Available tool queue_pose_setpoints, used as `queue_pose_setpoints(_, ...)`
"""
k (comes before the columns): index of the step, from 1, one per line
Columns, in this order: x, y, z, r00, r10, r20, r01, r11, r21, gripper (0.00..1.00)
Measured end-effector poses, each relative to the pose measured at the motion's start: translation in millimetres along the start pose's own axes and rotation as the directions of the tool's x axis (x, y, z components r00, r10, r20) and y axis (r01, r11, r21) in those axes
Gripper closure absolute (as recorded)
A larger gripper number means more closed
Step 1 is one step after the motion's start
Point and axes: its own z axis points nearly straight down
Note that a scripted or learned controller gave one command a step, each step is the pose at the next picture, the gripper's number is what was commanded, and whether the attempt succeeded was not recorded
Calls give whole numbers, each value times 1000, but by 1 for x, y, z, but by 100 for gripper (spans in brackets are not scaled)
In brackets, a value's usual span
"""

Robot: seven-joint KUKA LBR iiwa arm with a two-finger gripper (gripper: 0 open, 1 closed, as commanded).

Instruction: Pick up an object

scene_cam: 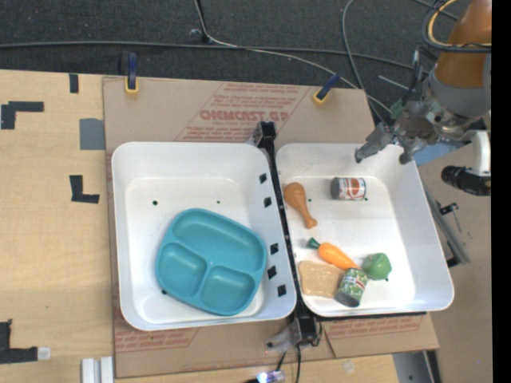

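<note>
The right bin (pixel 415 206) holds a small can lying on its side (pixel 348 188), a brown drumstick (pixel 300 203), an orange carrot (pixel 334 254), a green pepper-like piece (pixel 378 266), a tan bread slice (pixel 319 279) and a dark green can (pixel 351 287). My gripper (pixel 386 148) hangs over the far right corner of that bin, above and to the right of the lying can. Its two dark fingers (pixel 368 150) are spread apart, open, with nothing between them.
A teal divided plate (pixel 210 261) lies in the left bin (pixel 128 214). Black clips run along the divider (pixel 273 214) between the bins. Cables cross the dark floor behind the bench. Two clamps (pixel 131 82) hold the cardboard's far edge.
</note>
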Motion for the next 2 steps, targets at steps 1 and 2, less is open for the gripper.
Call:
queue_pose_setpoints(1,1,2,-8,1000,-4,2,4,1000,-13,0)
queue_pose_setpoints(2,-7,-2,41,1000,-2,3,2,1000,-8,0)
